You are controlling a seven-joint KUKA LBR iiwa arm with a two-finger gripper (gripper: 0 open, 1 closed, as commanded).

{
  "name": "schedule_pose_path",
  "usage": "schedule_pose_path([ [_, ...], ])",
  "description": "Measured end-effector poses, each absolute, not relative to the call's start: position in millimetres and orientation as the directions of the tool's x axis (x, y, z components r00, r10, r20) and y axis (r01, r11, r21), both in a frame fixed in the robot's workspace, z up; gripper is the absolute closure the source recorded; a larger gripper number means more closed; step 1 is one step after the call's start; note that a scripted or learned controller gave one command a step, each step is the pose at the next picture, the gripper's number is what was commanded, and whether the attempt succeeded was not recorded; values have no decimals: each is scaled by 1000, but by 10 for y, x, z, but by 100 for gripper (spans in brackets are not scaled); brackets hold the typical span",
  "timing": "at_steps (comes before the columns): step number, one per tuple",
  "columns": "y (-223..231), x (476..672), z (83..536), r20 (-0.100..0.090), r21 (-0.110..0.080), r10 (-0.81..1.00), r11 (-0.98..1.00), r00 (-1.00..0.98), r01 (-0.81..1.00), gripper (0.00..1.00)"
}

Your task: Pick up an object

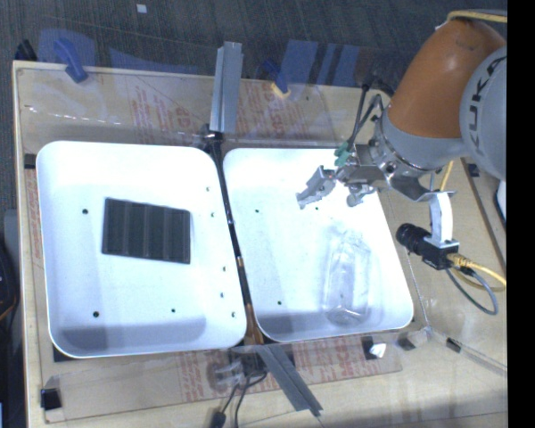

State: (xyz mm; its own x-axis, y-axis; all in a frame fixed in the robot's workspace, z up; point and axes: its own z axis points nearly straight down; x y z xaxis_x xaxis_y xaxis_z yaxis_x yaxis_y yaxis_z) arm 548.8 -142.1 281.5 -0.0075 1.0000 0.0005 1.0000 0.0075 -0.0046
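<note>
A pale wooden worktop (125,114) is seen over dark carpet, bearing the left bin (62,172) and right bin (276,172) side by side. A dark ridged block (147,230) lies flat in the left bin, while a clear plastic bottle (346,279) lies in the right bin's near right part. The claw (334,187) is held spread and empty above the right bin's far side, apart from the bottle.

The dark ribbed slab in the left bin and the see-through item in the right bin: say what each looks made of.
Dark slab: probably matte rubber or foam, dull grey-black with parallel ridges and no shine. Clear item: likely thin transparent plastic, since the white bin shows through it and only faint glossy outlines mark it.
</note>
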Motion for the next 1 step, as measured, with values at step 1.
schedule_pose_path([
  [1,-1149,4886,2971,-1,-5,913,-408,408,913,0],
])
